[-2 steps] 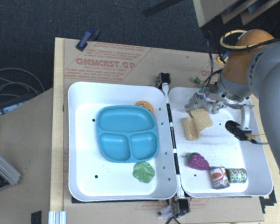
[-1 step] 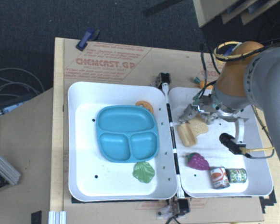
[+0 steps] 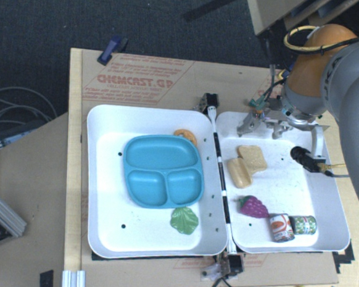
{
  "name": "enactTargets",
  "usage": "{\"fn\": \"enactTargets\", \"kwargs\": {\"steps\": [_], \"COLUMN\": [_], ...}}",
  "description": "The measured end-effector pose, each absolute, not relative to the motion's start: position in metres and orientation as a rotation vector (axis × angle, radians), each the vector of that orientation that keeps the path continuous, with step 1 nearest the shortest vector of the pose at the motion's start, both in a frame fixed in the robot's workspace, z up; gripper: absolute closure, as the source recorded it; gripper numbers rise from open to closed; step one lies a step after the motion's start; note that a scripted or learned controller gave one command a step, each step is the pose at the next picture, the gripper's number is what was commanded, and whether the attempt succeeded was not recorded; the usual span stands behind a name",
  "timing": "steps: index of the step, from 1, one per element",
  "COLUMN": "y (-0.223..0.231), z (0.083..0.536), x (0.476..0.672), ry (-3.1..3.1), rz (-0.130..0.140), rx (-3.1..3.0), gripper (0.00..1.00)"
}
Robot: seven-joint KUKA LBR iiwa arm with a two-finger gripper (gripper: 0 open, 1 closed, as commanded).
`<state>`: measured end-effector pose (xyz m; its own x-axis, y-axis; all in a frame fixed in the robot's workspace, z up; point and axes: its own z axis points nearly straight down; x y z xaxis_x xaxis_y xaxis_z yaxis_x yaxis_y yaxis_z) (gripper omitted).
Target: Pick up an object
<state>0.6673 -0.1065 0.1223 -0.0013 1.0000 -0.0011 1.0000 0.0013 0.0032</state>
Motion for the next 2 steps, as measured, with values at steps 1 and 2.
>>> {"fn": "enactTargets", "kwargs": {"steps": [1, 2], "y": [-0.093, -0.093], "z": [0.084, 0.095], "x": [0.627, 0.628], "ry": [2.222, 2.22], "rz": [-0.002, 0.001], "rx": [2.224, 2.222], "gripper": [0.0, 1.0]}}
